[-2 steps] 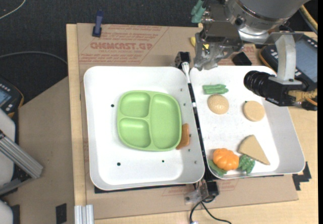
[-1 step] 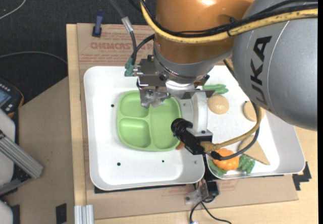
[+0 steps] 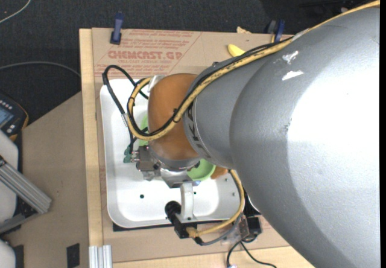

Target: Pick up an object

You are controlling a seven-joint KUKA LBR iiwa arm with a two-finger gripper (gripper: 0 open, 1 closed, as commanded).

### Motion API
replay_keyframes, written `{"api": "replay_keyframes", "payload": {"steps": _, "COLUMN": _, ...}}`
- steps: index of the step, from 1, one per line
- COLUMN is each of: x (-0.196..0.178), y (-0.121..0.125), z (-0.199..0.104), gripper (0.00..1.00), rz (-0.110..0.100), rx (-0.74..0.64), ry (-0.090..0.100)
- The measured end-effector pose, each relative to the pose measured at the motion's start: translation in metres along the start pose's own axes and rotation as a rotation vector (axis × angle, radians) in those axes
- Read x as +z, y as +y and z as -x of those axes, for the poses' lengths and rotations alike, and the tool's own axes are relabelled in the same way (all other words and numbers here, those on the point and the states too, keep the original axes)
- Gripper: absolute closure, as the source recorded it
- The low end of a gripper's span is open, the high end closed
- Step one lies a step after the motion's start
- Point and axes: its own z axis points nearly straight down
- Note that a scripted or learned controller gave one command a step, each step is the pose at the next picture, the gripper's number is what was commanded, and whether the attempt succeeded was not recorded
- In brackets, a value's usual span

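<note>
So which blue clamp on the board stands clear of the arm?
The blue clamp on the view's left, at the brown board's corner; the other blue clamp is partly hidden behind the grey arm.

Overhead, slanted — close above bin (image 3: 120, 200)
</note>
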Motion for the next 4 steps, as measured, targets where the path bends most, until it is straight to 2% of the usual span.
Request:
{"api": "replay_keyframes", "payload": {"steps": 1, "x": 0.019, "y": 0.051, "z": 0.041, "gripper": 1.0, "rz": 0.013, "rx": 0.004, "ry": 0.002}}
{"api": "replay_keyframes", "payload": {"steps": 2, "x": -0.144, "y": 0.016, "z": 0.003, "gripper": 1.0, "rz": 0.024, "rx": -0.007, "ry": 0.012}}
{"api": "replay_keyframes", "payload": {"steps": 3, "x": -0.251, "y": 0.05, "z": 0.011, "gripper": 1.0, "rz": 0.028, "rx": -0.002, "ry": 0.01}}
{"api": "replay_keyframes", "payload": {"steps": 4, "x": -0.231, "y": 0.001, "z": 0.071, "gripper": 1.0, "rz": 0.006, "rx": 0.004, "ry": 0.003}}
